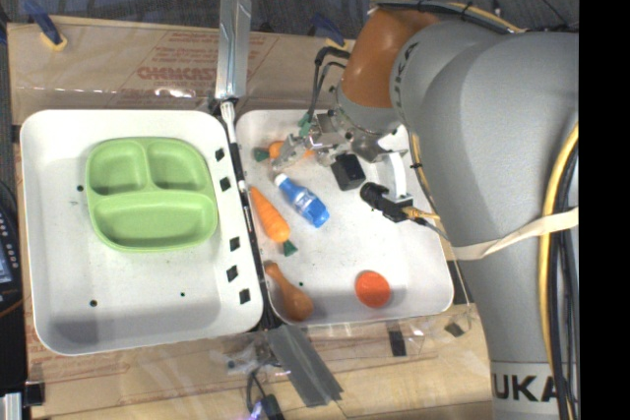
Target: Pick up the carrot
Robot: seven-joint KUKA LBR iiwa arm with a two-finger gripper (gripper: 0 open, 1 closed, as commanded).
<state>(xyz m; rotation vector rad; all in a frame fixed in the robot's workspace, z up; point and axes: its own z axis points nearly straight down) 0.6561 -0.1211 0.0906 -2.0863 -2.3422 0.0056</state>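
Carrot (pixel 269 215), tapered, smooth orange, lying loose; claw (pixel 317 135) grip state unclear.

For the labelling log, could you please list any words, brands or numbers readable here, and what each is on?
"UKA": white letters on the arm's base, cut off at the left.
Red print on the cardboard sheet behind the bins: too faint to read.
Blue bottle: no readable label.

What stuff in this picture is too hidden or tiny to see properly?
- Tool, camera view: the arm's bulk covers it, so its grip is unclear.
- Small orange thing beside the tool: too small to name.
- Right bin's far-right side: hidden beneath the arm.
- Brown item: blurry, unidentifiable.
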